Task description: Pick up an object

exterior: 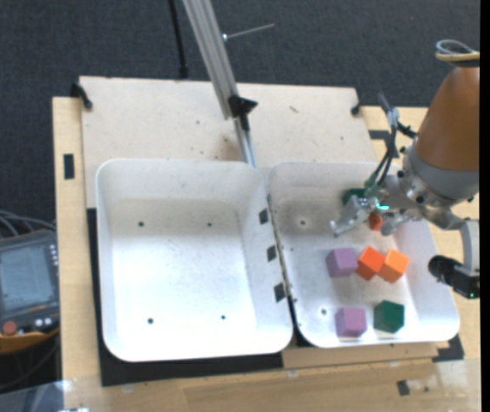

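The counter (69, 230) carries two shallow white bins side by side, and the right bin (305, 196) serves as landmark here. The left bin (184, 256) lies just beside it, their rims touching along the middle. The grey arm with its orange band (450, 127) reaches over the right bin's far right side, and the gripper (360, 213) hangs above the bin's upper middle; whether it is apart or together cannot be told. Inside the right bin, toward its near right part, lie five blocks: a purple block (341, 262) with two orange blocks (370, 263) (392, 266) touching just beside it, then another purple block (350, 321) and a green block (389, 316) nearer the front rim.
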`<state>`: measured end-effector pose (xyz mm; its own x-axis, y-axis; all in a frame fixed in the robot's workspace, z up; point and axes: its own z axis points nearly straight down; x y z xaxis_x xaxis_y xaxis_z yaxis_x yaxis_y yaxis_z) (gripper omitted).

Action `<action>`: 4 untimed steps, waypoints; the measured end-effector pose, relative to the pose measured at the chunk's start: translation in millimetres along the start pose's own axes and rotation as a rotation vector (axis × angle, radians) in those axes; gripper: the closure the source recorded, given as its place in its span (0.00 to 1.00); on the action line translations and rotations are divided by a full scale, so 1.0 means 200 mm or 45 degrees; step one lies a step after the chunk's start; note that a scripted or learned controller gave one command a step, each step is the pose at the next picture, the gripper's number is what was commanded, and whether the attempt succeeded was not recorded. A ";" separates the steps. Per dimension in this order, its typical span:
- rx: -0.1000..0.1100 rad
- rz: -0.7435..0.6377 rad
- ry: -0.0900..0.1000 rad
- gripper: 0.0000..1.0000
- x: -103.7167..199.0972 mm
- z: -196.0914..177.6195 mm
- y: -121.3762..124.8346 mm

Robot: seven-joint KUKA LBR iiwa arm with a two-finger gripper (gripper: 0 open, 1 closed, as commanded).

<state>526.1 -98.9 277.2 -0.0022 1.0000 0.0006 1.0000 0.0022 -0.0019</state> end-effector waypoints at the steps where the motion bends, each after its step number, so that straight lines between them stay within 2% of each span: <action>1: -0.006 0.003 -0.001 0.00 0.00 -0.01 0.00; 2: 0.003 0.005 -0.002 0.00 -0.05 0.23 0.01; 4: 0.003 0.006 -0.001 0.00 -0.04 0.66 0.02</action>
<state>529.6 -107.2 145.8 0.0027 1.0000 -0.0004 1.0000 -0.0027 -0.0042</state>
